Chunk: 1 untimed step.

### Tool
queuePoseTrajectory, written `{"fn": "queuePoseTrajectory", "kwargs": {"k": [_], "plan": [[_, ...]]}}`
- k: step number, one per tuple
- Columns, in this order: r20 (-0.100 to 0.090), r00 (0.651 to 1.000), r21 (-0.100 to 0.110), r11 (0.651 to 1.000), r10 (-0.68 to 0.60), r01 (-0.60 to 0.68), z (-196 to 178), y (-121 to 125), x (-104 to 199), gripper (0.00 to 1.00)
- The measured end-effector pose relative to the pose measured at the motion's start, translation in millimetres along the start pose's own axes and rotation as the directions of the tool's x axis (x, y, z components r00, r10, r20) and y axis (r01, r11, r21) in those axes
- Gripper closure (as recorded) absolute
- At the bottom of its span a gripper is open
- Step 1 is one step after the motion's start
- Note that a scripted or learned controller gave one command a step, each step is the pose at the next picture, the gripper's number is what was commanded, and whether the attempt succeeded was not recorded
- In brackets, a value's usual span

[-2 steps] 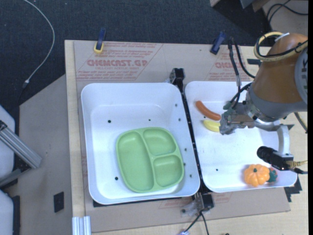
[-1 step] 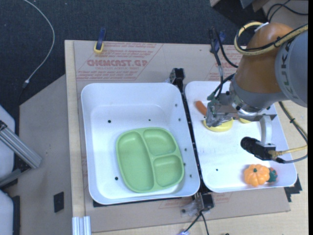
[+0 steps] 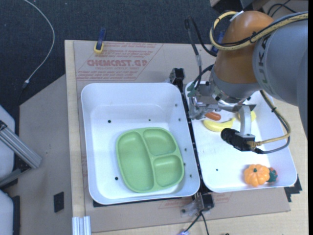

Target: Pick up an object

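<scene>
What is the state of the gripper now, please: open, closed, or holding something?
Gripper: cannot be told. It sits low in the right bin, just above the banana.

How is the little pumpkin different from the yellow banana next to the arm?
The pumpkin is orange, round and ribbed; the banana is pale yellow, long and curved. The pumpkin sits in full view near the bin's front corner; the banana lies farther back, partly hidden under the arm. Both are in the right bin.

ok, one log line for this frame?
arm: over right bin | tool: low at bin's far left, by banana | grasp: not visible | pumpkin: near right corner | left bin: green tray
</scene>
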<state>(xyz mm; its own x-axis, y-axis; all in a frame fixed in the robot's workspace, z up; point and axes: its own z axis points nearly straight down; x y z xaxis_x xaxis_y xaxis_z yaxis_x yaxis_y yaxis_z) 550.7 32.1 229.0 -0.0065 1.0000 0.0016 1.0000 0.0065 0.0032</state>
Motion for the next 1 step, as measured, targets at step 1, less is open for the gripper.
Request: {"fn": "queuePoseTrajectory", "kwargs": {"k": [1], "plan": [[0.001, 1.000, 0.001, 1.000, 0.001, -0.001, 12.8, 24.9, 50.3, 1.00]]}}
